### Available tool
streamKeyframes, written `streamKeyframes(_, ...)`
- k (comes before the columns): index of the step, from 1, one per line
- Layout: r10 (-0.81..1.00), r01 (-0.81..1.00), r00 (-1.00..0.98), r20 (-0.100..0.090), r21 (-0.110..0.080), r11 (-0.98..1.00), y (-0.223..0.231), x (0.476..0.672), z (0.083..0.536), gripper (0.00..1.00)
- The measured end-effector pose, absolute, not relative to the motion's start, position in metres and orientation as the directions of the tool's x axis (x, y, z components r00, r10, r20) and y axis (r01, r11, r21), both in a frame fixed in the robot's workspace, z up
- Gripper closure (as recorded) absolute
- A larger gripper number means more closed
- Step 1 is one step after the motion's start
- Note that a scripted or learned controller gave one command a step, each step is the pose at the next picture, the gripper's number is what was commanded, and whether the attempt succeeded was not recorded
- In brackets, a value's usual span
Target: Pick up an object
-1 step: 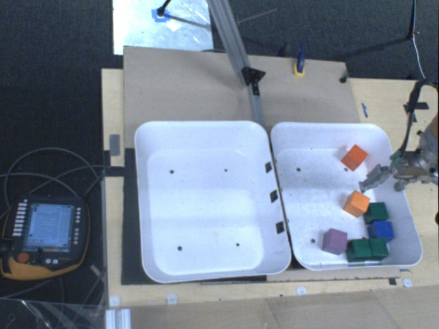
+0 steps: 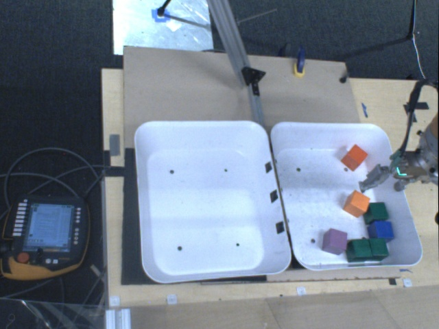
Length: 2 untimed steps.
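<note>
Reaching in from the right, the end effector [image 2: 378, 177] hangs over the right bin [image 2: 302, 184] near its right wall, with nothing visibly between its fingers; whether they are spread or closed I cannot tell. Just below it sits an orange cube [image 2: 356, 203], and another orange cube [image 2: 354, 157] lies up and to the left. Toward the bin's lower right corner cluster a dark green block [image 2: 375, 212], a blue cube [image 2: 381, 229], a green block [image 2: 367, 249] and a purple cube [image 2: 335, 240]. The left bin [image 2: 206, 197] sits alongside on the tabletop [image 2: 206, 81].
</note>
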<state>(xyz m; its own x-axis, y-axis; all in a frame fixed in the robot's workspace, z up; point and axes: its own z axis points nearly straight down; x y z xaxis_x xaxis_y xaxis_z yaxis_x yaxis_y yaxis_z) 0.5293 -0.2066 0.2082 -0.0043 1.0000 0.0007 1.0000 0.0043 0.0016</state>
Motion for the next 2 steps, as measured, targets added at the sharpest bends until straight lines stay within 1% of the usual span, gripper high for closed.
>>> streamKeyframes(1,1.000,1.000,-0.003,0.001,-0.002,0.003,-0.206,0.529,0.167,0.00)
streamKeyframes(2,1.000,1.000,-0.002,-0.003,0.005,0.002,-0.212,0.527,0.125,0.00)
